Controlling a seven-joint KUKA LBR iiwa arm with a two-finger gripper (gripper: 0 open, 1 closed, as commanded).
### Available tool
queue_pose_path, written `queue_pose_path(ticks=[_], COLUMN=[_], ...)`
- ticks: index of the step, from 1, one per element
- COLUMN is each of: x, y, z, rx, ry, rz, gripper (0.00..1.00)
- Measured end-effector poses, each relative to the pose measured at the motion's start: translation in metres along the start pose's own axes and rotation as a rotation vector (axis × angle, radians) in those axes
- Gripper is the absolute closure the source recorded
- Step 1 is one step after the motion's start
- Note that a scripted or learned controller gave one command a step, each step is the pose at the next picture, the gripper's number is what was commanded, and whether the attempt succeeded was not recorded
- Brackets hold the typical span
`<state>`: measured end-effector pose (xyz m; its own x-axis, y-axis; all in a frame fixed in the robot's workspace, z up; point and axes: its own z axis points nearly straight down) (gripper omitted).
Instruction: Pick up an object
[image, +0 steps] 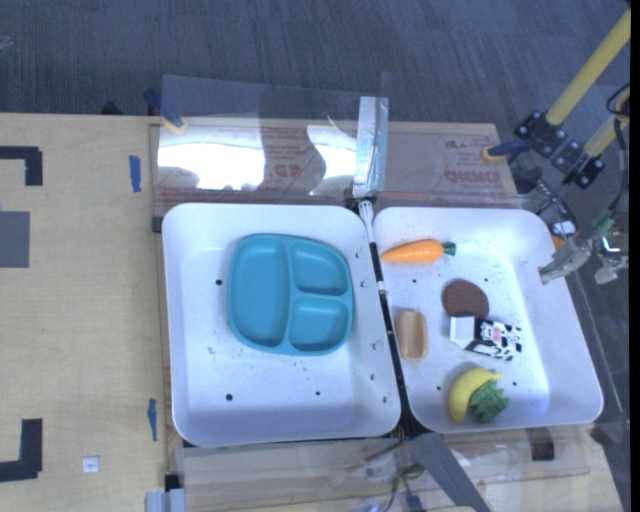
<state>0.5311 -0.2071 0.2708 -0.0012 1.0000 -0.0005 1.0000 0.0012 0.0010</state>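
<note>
1. Where the bench edge lies nearest the camera, the right bin (575, 400) holds a yellow banana (463, 389) at its front, with a green leafy piece (490, 402) touching the banana's right end.
2. Just behind them lie a small black-and-white carton (490, 337) and, to its left, a tan bread-like piece (411, 333) close to the divider between the bins.
3. A brown round disc (465, 297) sits just above the carton, touching or nearly touching it.
4. Farther back, an orange carrot (412, 252) with a green tip lies crosswise near the rear wall, apart from the rest.
5. The left bin (190, 330) carries a teal divided plate (291, 293) at its middle.
6. The gripper (580, 252) hangs at the right bin's far right rim, well apart from every object, with nothing seen between its fingers; how far its jaws stand open cannot be told.
7. Behind both bins stands a clear sheet (260, 140) with a silver taped strip.
</note>
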Motion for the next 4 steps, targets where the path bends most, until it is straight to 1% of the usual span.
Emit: queue_pose_path(ticks=[1, 2, 3, 4], x=[0.073, 0.067, 0.066, 0.135], y=[0.031, 0.045, 0.046, 0.121], z=[0.104, 0.183, 0.172, 0.079], rx=[0.008, -0.006, -0.009, -0.013], ry=[0.004, -0.001, -0.001, 0.003], rz=[-0.052, -0.038, -0.037, 0.018], gripper=[0.00, 0.00, 1.00, 1.00])
